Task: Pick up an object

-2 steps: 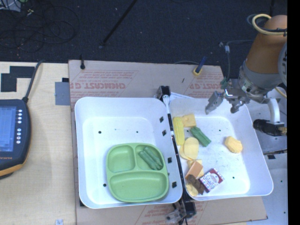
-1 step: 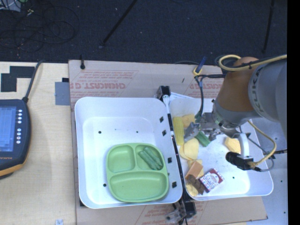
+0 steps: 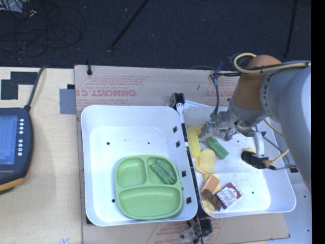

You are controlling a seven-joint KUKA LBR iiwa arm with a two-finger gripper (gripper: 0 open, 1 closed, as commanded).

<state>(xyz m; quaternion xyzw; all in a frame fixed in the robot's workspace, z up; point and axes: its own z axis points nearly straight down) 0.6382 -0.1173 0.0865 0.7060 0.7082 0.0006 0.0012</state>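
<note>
Hand (image 3: 217, 131) low in right bin (image 3: 274, 200), above green piece (image 3: 217, 148); grip state unclear.

Robotics lab, test bench setup. Pale wood table (image 3: 45, 187) with cardboard sheet (image 3: 127, 88) under two white bins (image 3: 96, 136). Teach pendant (image 3: 12, 144) with blue screen at left edge. Loose cables (image 3: 45, 29) and stand legs on dark floor behind. Grey industrial arm (image 3: 284, 100) with exposed wiring over toy food.

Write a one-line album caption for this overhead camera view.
Robot arm reaching into the right bin of toy food; green divided plate in the left.
</note>
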